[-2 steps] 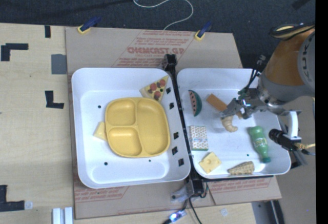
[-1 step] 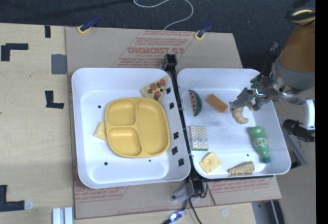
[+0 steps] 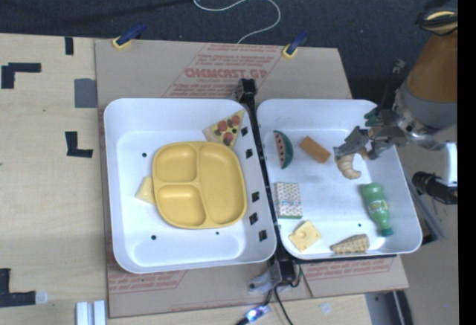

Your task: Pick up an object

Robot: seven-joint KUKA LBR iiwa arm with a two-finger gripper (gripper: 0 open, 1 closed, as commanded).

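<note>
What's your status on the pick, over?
Pincer low over right bin, nothing seen between its fingers. Croissant just below it, still on bin floor. Green bottle close by, not blocking.

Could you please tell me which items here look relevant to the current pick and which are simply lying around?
In play: gripper, croissant just beneath it.

Lying about: green bottle, watermelon slice, orange block, patterned packet, cheese wedge, pizza slice, yellow divided plate.

Two white bins (image 3: 123,167) (image 3: 401,242), one yellow plate (image 3: 199,184).
</note>
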